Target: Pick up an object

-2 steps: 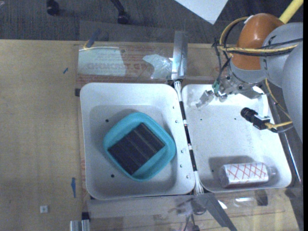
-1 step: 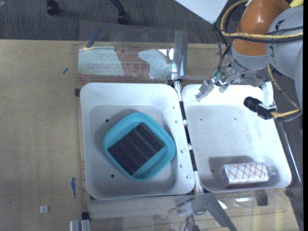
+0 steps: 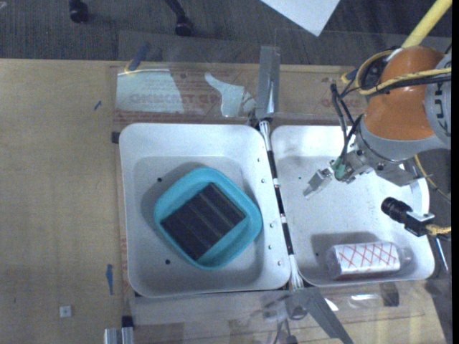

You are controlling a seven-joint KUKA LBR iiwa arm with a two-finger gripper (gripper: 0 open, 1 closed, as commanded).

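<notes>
A white box with a red criss-cross pattern lies on its side near the front edge of the right bin. A teal square dish holding a dark ribbed block sits in the middle of the left bin. My gripper hangs over the upper middle of the right bin, pointing left and down. It is well behind the patterned box and to the right of the divider. Nothing shows in its grasp.
The grey arm with its orange band covers the right bin's far right corner. A black connector juts out beside the box. A metal post and the divider stand between the bins. Wooden bench surrounds them.
</notes>
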